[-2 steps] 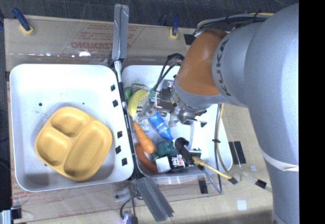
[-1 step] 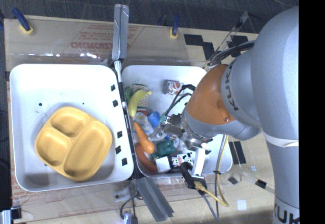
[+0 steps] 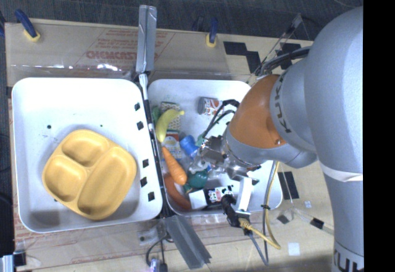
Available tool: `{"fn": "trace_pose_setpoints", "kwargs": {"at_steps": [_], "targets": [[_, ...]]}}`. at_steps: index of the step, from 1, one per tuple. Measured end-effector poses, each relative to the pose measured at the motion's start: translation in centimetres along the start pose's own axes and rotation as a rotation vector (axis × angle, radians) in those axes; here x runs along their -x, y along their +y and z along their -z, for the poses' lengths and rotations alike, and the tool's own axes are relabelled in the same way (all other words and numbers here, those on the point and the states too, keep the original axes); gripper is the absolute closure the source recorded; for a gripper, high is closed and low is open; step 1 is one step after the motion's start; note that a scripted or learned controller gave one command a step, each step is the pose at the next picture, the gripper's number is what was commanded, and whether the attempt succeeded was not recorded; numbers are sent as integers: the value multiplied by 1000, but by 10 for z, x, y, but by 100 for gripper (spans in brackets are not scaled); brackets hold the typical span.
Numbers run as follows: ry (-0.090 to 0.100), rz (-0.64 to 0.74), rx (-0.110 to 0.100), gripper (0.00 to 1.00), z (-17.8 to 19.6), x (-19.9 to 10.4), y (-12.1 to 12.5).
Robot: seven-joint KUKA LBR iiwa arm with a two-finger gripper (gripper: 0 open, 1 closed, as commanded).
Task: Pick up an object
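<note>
Gripper (image 3: 205,169) low in right bin (image 3: 247,89), just right of the carrot (image 3: 175,167); finger state cannot be told. Carrot lies diagonally below the banana (image 3: 165,123); probably light, rigid, smooth: pinch across its thick middle.

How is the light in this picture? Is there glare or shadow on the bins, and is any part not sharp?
In the camera view, light is even and soft; the left bin shows mild brightness, no hard glare. The yellow tray casts a faint shadow toward the bin's lower left corner. The arm darkens the right bin beneath it, so the cluttered items near the carrot look murky and slightly soft.
</note>
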State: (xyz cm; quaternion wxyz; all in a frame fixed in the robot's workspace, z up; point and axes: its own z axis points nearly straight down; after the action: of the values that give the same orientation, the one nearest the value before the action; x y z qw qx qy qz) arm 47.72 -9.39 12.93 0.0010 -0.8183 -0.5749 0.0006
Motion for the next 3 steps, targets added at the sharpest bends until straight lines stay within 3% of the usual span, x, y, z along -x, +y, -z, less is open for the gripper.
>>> {"fn": "trace_pose_setpoints", "kwargs": {"at_steps": [1,2,3], "targets": [[0,11,-2,100,108,-82,22],[-1,-92,-1,100,137,-113,47],[-2,-133,-5,100,99,-93,56]]}}
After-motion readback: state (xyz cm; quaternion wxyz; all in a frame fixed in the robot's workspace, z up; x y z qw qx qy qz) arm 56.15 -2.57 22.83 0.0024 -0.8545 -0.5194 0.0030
